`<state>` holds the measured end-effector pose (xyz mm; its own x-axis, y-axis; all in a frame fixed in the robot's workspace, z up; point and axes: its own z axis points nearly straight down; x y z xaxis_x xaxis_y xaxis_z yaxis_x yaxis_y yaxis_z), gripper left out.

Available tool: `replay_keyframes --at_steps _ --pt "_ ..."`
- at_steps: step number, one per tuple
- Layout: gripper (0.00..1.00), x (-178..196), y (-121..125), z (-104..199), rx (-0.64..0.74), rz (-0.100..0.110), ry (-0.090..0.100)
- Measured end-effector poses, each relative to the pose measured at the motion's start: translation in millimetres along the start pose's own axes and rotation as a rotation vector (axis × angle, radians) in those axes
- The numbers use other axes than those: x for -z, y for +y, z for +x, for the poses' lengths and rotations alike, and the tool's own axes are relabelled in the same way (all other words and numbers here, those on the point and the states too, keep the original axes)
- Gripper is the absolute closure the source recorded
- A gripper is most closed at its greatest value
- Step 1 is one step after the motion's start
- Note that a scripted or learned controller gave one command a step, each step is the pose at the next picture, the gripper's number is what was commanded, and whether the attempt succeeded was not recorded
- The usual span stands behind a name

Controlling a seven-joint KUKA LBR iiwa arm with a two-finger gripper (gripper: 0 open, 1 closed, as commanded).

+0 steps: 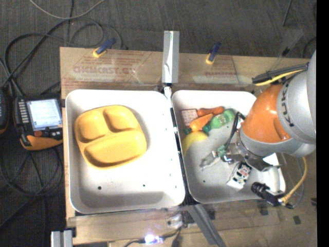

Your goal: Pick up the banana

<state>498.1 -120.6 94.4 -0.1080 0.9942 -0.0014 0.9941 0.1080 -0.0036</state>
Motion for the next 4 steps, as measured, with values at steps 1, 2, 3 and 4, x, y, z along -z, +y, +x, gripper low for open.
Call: replay_keyframes --at_steps 1,2,3,4 --pt "0.0 -5 71 5 -0.17 -0.012 -0.004" --pt "1.0 5 72 5 -0.169 -0.013 -0.007" --pt "0.0 5 71 4 -0.169 -0.012 -0.008" --pt "0.0 -4 12 23 -0.012 -0.02 -0.006"
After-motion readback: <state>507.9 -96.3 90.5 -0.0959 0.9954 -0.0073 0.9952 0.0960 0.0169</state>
